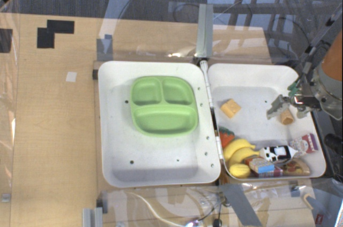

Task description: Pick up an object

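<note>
small cork-like piece [287, 116] just beside gripper [284, 106]

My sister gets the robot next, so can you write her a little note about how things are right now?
Gripper: low in the right bin, at a small tan cork. A hold can't be confirmed.
Right bin: cheese cube in the middle; bananas, a cow toy and other small toys along the near edge.
Left bin: green plate.
Done: nothing lifted clear yet.
Left: grab one thing and lift it.
</note>
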Robot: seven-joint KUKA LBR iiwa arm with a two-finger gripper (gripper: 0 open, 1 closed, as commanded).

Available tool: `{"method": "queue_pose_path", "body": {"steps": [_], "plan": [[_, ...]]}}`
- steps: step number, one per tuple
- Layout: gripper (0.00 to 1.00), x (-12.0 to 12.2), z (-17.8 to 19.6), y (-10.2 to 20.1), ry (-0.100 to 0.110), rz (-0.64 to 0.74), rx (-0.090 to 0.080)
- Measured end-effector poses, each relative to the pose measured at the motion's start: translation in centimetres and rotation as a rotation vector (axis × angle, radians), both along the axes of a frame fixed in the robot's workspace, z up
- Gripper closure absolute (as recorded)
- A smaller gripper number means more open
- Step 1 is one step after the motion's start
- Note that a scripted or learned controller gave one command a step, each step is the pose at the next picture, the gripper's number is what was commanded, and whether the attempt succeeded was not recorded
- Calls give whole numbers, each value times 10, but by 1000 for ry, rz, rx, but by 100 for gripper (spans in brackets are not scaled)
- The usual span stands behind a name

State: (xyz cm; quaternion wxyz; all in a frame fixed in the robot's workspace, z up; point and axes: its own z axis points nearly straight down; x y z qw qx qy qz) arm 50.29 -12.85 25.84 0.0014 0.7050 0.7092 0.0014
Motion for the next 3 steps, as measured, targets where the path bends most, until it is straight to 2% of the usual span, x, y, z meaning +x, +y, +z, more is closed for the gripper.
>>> {"method": "queue_pose_path", "body": {"steps": [1,2,3], "plan": [[0,44,-164,34,-1,-86,1],[0,165,-170,41,-7,-7,0],[0,149,-169,31,-7,103,-1]]}}
